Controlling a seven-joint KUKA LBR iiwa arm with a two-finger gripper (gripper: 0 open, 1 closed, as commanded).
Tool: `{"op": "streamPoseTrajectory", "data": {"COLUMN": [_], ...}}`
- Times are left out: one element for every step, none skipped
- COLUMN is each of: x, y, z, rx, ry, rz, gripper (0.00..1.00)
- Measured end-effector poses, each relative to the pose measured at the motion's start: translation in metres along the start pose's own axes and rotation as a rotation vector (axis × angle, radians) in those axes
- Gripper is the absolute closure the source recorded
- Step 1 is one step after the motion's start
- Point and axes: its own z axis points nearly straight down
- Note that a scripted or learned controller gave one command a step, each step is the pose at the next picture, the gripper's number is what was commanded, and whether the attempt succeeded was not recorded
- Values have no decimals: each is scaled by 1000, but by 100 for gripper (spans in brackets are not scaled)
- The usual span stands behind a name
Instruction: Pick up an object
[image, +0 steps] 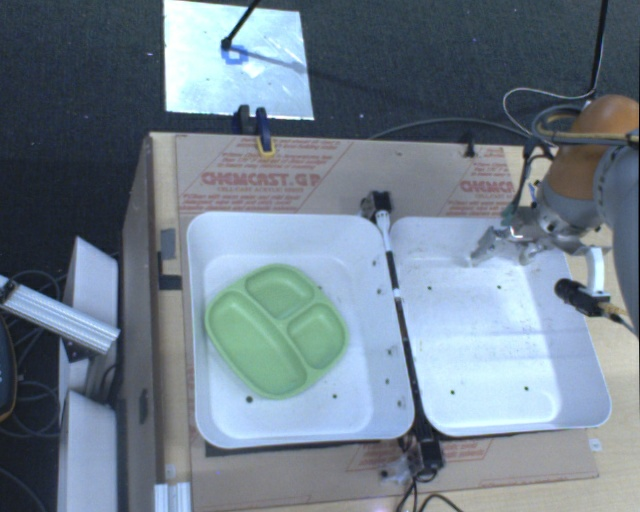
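Observation:
A light green plate (276, 329) with three compartments lies flat in the left bin (225, 240), toward its left half. My gripper (504, 243) hangs over the far right part of the right bin (500, 400), well away from the plate. Its metal fingers (484, 249) point left and downward over the white floor, spread apart with nothing between them. The grey arm with its orange band (600, 125) reaches in from the right edge.
Both bins sit on a brown board (300, 175) on the bench. A black clip (379, 205) joins the bins at their far edge. A shiny sheet (237, 60) lies on the dark floor behind. Cables (560, 100) loop near the arm.

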Motion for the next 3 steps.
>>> {"op": "streamPoseTrajectory", "data": {"x": [64, 63, 63], "y": [0, 1, 1], "z": [1, -10, -10], "rx": [-2, -5, -5], "ry": [-2, -3, -3], "rz": [-1, -3, -4], "gripper": [0, 100, 0]}}
